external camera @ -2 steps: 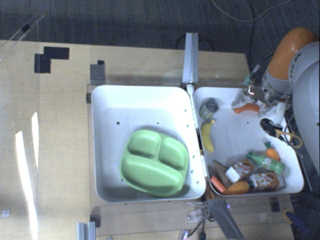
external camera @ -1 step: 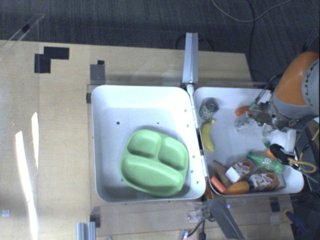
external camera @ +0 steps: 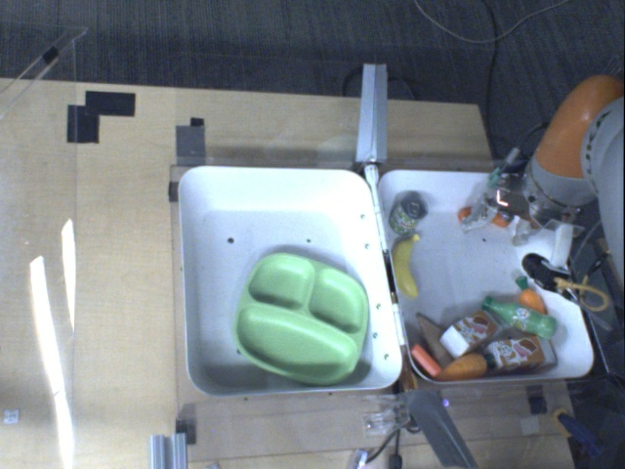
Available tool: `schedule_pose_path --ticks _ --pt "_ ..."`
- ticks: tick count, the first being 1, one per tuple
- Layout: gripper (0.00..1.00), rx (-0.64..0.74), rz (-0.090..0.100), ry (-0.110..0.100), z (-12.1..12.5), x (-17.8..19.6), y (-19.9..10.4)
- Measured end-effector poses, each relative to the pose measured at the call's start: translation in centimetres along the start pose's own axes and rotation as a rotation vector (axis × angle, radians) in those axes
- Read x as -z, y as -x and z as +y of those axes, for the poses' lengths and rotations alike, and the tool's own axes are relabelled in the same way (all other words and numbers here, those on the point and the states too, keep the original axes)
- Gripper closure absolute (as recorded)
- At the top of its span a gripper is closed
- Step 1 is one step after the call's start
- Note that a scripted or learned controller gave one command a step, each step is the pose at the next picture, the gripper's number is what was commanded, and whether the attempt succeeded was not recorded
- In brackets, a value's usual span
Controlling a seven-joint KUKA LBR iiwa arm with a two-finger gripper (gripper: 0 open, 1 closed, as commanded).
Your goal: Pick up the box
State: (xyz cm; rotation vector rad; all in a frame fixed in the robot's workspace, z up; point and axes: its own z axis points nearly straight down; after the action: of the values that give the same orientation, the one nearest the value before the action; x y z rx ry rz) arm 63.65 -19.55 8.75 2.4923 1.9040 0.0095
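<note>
The box (external camera: 476, 328) lies in the right bin (external camera: 459, 262), down toward the bin's near edge, in the clutter heaped there. It is brown, with a white patch at its left end, and lies at a slant. A green bottle (external camera: 522, 318) lies just beside it on the view's right, and a dark packet (external camera: 515, 353) sits against its near side. A carrot (external camera: 464, 366) lies just in front of it, with a red thing (external camera: 423, 360) by the bin's near left corner.

My gripper (external camera: 500, 203) hangs over the far right part of the same bin, well apart from the box. I cannot tell how wide it is spread or whether it has hold of anything. My arm comes in from the view's right, with its orange band (external camera: 576, 130) above the wrist.

Along the bin's left wall a banana (external camera: 403, 267) lies lengthwise, with a can (external camera: 407, 211) just beyond it toward the far corner.

The left bin (external camera: 225, 213) holds a green tray (external camera: 303, 316) with three compartments, lying toward the bin's near right.
</note>
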Motion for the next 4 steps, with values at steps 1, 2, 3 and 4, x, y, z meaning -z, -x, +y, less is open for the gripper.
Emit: schedule_pose_path --ticks 1,2,3,4 --pt "1.0 0.007 0.0 0.007 0.2 1.3 -0.2" --pt "0.0 0.009 0.0 0.007 0.2 1.3 -0.3" --pt "0.0 -0.001 -0.004 -0.012 2.5 0.2 -3.1" --pt "0.0 -0.093 -0.001 0.0 -4.8 0.1 0.3"
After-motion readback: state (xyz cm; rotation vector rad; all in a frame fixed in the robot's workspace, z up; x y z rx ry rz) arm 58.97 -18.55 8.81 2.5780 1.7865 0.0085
